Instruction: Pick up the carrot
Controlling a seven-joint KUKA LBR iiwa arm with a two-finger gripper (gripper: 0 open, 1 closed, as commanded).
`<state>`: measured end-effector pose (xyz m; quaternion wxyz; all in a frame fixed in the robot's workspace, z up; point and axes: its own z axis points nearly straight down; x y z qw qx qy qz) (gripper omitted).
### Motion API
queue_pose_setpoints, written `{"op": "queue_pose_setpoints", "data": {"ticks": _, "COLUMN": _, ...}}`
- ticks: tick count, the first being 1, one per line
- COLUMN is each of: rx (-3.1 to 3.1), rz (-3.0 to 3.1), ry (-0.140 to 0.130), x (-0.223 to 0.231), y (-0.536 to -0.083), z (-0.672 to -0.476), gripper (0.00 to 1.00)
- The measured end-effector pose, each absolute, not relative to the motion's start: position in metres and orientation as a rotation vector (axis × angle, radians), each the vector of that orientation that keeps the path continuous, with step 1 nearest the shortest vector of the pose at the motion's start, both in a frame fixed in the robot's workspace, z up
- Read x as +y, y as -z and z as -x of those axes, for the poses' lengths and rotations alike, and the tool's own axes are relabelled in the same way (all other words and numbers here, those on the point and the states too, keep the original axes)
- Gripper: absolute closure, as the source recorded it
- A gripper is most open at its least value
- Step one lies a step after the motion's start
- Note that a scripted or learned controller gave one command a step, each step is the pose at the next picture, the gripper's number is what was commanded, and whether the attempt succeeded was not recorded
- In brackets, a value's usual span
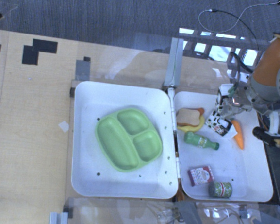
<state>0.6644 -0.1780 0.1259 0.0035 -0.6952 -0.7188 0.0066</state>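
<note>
Orange carrot (pixel 238 134): lies just right of my gripper (pixel 220 122), in the right bin (pixel 264 193) | finger state: I cannot tell | sandwich (pixel 189 117), green bottle (pixel 201 141) lie left, crowding that approach.

At the frame's right, the pincer (pixel 220 122) hangs low over the right bin (pixel 258 185), just left of the carrot (pixel 238 134). Below lie a green bottle (pixel 201 141), sandwich (pixel 189 117), red packet (pixel 201 175) and can (pixel 220 189). A green divided plate (pixel 128 139) sits in the left bin (pixel 83 177).
</note>
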Motion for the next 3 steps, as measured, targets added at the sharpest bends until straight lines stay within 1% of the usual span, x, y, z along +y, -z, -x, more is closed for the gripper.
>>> {"op": "queue_pose_setpoints", "data": {"ticks": 1, "rx": -2.255, "rz": 2.18, "ry": -0.019, "x": -0.178, "y": -0.127, "z": -0.665, "gripper": 0.0}}
{"op": "queue_pose_setpoints", "data": {"ticks": 2, "rx": -2.294, "rz": 2.165, "ry": 0.018, "x": -0.198, "y": -0.111, "z": -0.661, "gripper": 0.0}}
{"op": "queue_pose_setpoints", "data": {"ticks": 3, "rx": -2.387, "rz": 2.116, "ry": 0.048, "x": -0.205, "y": -0.11, "z": -0.626, "gripper": 0.0}}
